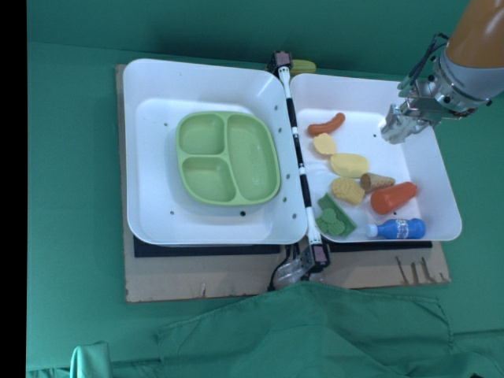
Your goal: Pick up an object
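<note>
Nothing is in my grip yet; every candidate lies in the right bin (441,181), bunched toward its left and near side: a red toy sausage (326,124) by the divider, a small yellow potato slice (324,143) just below it, a pale yellow potato (349,164), a piece of corn (347,190), a brown cone-like piece (376,182) touching an orange carrot (393,198), a green leafy piece (335,217) in the near corner, and a blue bottle (397,229) lying on its side against the near wall. My gripper (396,127) hangs over the bare far-right part of that bin, well apart from all of them, and from this angle I cannot tell how my jaws stand. My judgement of the risks: if I drop straight down from here I close on white floor and come up with nothing. Moving into the cluster, the corn, cone and carrot sit so close that a finger could land on a neighbour and shove things aside. The rounded potato and bottle may squirt out of a pinch, and the bottle's place against the wall leaves little room. The left bin (157,93) holds a green three-compartment plate (228,157), its compartments bare, all on the green-draped tabletop (79,172).
</note>
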Controlling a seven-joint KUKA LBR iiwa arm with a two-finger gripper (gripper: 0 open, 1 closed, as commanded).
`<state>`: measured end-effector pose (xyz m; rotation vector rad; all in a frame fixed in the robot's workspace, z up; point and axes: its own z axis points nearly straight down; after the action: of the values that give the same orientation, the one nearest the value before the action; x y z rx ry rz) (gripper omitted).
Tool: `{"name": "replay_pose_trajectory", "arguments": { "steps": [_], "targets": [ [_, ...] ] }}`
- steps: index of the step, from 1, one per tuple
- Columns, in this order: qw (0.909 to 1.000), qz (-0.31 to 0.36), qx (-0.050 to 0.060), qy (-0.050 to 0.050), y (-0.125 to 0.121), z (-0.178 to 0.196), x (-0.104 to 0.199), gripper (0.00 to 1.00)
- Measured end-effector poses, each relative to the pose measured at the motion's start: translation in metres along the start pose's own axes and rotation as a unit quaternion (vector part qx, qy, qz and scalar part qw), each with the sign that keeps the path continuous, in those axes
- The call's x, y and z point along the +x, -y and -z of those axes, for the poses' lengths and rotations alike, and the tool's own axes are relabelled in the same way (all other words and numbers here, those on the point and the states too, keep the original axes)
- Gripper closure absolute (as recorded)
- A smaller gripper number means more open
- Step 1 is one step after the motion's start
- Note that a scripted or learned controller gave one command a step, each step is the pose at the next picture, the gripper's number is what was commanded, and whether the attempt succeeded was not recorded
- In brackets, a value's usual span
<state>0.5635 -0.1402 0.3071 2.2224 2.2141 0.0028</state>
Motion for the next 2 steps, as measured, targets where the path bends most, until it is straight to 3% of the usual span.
{"name": "replay_pose_trajectory", "arguments": {
  "steps": [1,2],
  "targets": [
    [1.0,0.0,0.0,0.0,0.0,0.0,0.0,0.0],
    [1.0,0.0,0.003,0.0,-0.007,-0.043,0.0,0.0]
  ]
}}
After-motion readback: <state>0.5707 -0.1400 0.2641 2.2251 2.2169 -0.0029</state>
